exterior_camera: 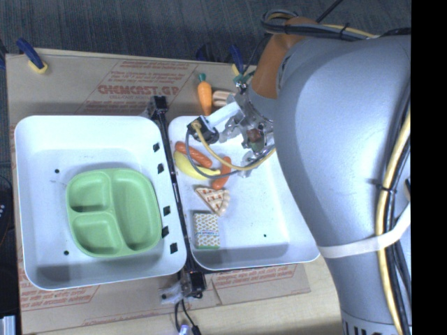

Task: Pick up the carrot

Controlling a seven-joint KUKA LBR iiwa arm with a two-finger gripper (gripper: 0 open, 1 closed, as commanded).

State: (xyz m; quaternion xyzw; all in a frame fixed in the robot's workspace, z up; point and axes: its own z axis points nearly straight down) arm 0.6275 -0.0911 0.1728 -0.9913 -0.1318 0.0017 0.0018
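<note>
An orange carrot (203,97) with a green top lies on the cardboard just beyond the far rim of the right bin (279,222). My gripper (254,142) hangs over the far part of the right bin, to the right of and nearer than the carrot, and apart from it. Nothing shows between it and the carrot. The big grey arm covers the bin's right side.
In the right bin lie a red sausage (193,153), a yellow banana (187,167), a small orange-red piece (222,179), a pizza slice (213,199) and a green-and-white square packet (206,230). The left bin (35,145) holds a green divided plate (112,211).
</note>
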